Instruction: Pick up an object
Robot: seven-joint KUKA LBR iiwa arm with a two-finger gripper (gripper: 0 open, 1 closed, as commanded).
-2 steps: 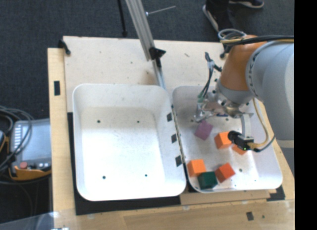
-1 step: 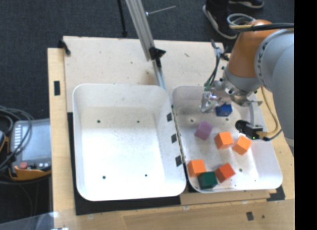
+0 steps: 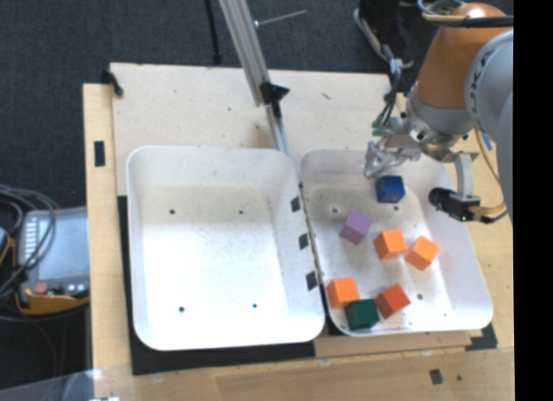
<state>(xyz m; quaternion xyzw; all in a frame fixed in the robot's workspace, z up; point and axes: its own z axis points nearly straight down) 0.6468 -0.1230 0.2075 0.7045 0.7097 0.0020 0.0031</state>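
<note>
KUKA gripper [image 3: 381, 159] hovers just above blue cube [image 3: 390, 188] at back of right bin [image 3: 471, 300]; approach step, finger state can't be told. Next: descend w/ jaws straddling cube.

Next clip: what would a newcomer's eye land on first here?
Probably the arm's orange band at upper right, with the gripper hanging just above a blue cube at the back of the right bin. Next, the bright blocks scattered in that bin: a purple cube, four orange cubes and a green cube near the front. The left bin is a plain white expanse by contrast.
</note>
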